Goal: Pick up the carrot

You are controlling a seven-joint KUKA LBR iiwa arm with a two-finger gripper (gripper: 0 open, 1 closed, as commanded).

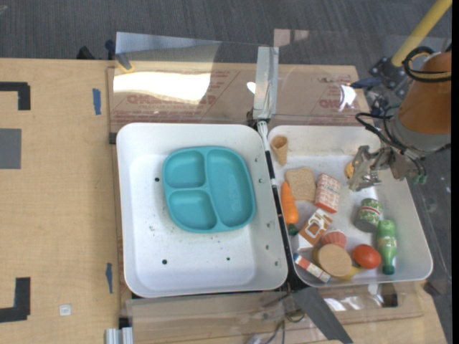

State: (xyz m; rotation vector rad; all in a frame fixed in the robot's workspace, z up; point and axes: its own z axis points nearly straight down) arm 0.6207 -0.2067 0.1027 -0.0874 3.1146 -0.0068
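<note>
Meanwhile, the gripper (363, 172) hangs over the right bin (419, 224); whether it is open or grasping anything cannot be told.
Well to its left, the carrot (289, 203) lies against the bin's left wall, with bread (302, 183) and a carton (328, 193) between them. Farther left, a teal plate (209, 189) sits in the other bin (140, 213), both on a cardboard-topped bench (54, 192).

The arm (429, 95) has a wide orange band and grey metal, with black cables looping beside it. Below the band sits the gripper (366, 174), grey and shiny.
</note>
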